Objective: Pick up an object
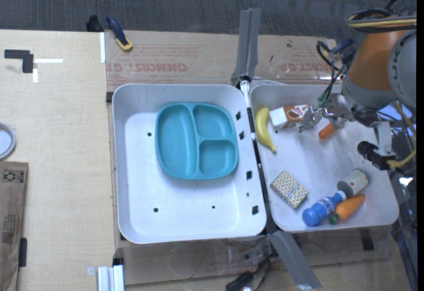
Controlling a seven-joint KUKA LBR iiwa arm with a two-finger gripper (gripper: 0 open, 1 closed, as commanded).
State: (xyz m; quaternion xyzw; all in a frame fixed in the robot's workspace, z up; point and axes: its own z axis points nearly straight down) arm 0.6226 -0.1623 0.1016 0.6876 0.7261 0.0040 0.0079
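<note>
Nearest the camera, in the right bin (371,220), a blue bottle (322,209) and an orange carrot (348,207) are lying together at the near edge, with a grey cylinder (352,182) just beyond them and a patterned box (289,189) to their left. The left bin (132,170) is carrying a teal divided plate (197,140). Farther back in the right bin, a yellow banana (264,128) is lying along the left wall, with a small white-and-red carton (291,115) just right of it. The arm is reaching in from the right, and the gripper (317,118) is hovering low at the far end of the bin; whether it is open or closed cannot be told. The carton is sitting just left of the gripper, seemingly touching it, and a small orange piece (325,130) is lying just near-right of it. The likely trouble is that the gripper is pushing the carton toward the banana rather than straddling it, since nothing is visibly sitting inside the gripper.
</note>
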